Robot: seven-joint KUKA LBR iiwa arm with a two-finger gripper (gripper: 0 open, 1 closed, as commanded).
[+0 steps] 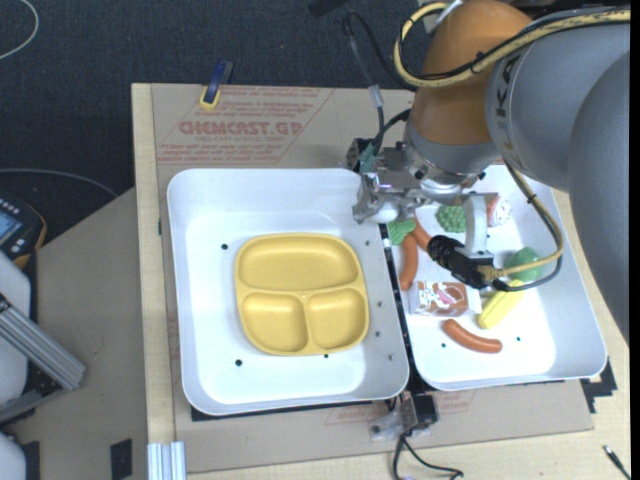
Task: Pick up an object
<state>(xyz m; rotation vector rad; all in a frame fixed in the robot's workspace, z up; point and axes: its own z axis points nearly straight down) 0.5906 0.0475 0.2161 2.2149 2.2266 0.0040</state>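
While the gripper (392, 206) hangs over the right bin (560, 343), its state I cannot tell. A yellow tray (300, 293) lies in the left bin (200, 268).

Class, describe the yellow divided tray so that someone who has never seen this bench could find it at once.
Of the two white bins, take the left bin, away from the arm. The yellow tray lies flat in its middle. It is the bin's one large item, with three compartments, unlike the small toy foods in the right bin.

I see even, bright overhead light; the white bins (190, 268) glare slightly, shadows stay soft, and fine detail looks a little blurred.
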